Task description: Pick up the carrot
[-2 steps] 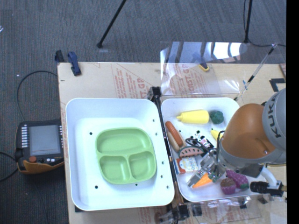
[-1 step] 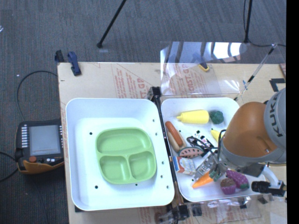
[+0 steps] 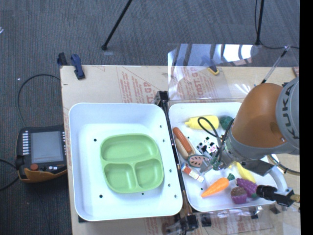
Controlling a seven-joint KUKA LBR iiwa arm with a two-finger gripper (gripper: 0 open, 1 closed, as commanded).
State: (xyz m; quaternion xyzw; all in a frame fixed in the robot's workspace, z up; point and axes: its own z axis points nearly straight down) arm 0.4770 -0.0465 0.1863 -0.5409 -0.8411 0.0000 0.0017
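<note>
The grey KUKA arm w/ its orange band (image 3: pixel 259 116) is reaching in from the right and bending down over the right bin (image 3: pixel 188 112), its bulk covering much of that bin's right half. The gripper (image 3: pixel 215 161) is hanging low near the bin's middle, approx. above a cluster of toy food; can't tell how it's set, since the wrist is blocking the view.

The carrot (image 3: pixel 215 187) is lying on the bin floor near the front edge, tilted, thick end up-right, just below and apart from the gripper. Beside it, to the right, purple grapes (image 3: pixel 246 185) are resting, w/ a yellow piece (image 3: pixel 243 171) just above them. Further back a hot dog (image 3: pixel 182 140) is lying near the bin's left wall, and a yellow corn-like item (image 3: pixel 203 122) is sitting near the back.

The left bin (image 3: pixel 88 131) is holding a green divided plate (image 3: pixel 131 162), three compartments. Both bins are sitting on a brown cardboard-covered bench (image 3: pixel 117 82), w/ a blue clamp (image 3: pixel 77 66) at its back-left corner. A teach pendant (image 3: pixel 41 153) is lying on dark carpet to the left; tripod legs (image 3: pixel 120 21) are standing behind.
</note>
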